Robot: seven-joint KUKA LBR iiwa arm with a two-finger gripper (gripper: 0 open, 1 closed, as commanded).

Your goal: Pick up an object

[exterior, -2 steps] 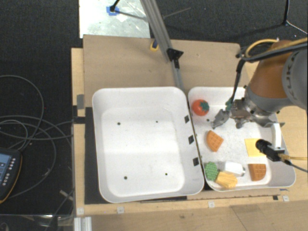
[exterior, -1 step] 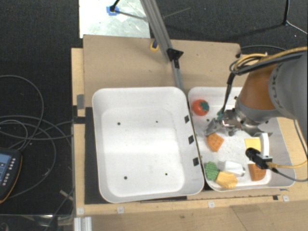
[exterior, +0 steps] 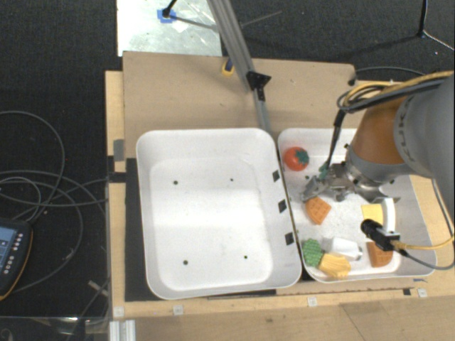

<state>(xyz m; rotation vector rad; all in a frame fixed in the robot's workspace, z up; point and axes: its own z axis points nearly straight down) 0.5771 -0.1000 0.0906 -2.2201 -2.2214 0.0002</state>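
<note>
My gripper [exterior: 318, 189] hangs low in the right bin [exterior: 421, 261], just above an orange waffle-like block [exterior: 318, 209]. A red tomato-like ball [exterior: 296, 158] lies up and left of it, near the bin's back left corner. Along the bin's front lie a green leafy piece [exterior: 311, 250], a yellow corn-like piece [exterior: 334, 264], a small white piece [exterior: 345, 246] and an orange block [exterior: 379, 254]. A yellow slab [exterior: 372, 212] sits right of the gripper. The arm's grey body and orange band [exterior: 377, 137] cover the bin's right half.
The left bin [exterior: 206, 212] stands beside the right one, their rims touching at black clips [exterior: 282, 206]. A slanted grey pole [exterior: 234, 34] crosses the bench's back. Cables run from the wrist over the right bin's front edge.
</note>
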